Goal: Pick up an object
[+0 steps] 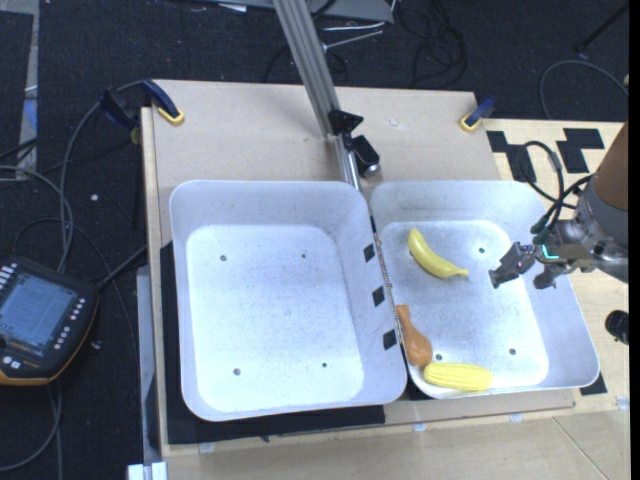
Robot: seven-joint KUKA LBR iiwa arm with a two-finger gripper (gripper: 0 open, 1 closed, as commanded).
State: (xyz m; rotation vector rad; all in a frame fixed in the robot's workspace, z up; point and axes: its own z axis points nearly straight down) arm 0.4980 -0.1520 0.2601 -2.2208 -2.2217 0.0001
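Yellow stands out against the white plastic: we see a banana [435, 256] lying in the upper middle of the right bin [565, 313], and an ear of corn [458, 376] resting against that bin's front wall. Between them, along the bin's left wall, lies an orange-brown piece [413, 339] that looks like a small gourd or pear; we cannot tell which. The left bin [200, 288] sits beside it on the desk [260, 133].

The gripper [522, 267] hangs over the right side of the right bin, at about the banana's height in the view and well apart from it. Its fingers look spread, with nothing between them, though they are small and dark here and we judge this loosely.

Any of the three things would serve the task, and the banana is nearest. We see several ways this could fail. The banana is curved and smooth, so fingers closing across the bend could squeeze it out sideways. The corn and the orange piece lie hard against the walls, and a finger coming down there could strike the rim or find no room on the wall side. A descent from where the gripper hangs now would meet bare bin floor.
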